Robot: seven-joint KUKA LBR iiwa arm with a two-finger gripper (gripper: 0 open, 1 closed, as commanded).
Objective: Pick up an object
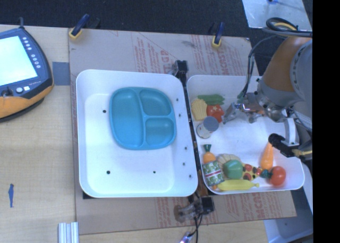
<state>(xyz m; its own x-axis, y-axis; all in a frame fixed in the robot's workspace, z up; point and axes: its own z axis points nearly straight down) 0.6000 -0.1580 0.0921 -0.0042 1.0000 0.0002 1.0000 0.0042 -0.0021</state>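
The right bin [241,140] holds small toy foods. A yellow corn piece [198,109], a green leafy piece [211,98], a red tomato [214,111] and a grey cup [211,124] lie at its upper left. A carrot [267,156] and a second tomato [277,175] rest at the right. A banana [237,185], a green pepper [233,169] and a can [212,173] crowd the front edge. My gripper [231,114] hangs low in the bin just right of the red tomato, pointing left at it. Nothing visible sits between its fingers.
The left bin [93,130] carries a blue divided plate [142,117]. A teach pendant [21,72] lies on the bench at far left. Clamps [78,26] hold the cardboard at the back. The arm's grey body [289,82] covers the right bin's upper right corner.
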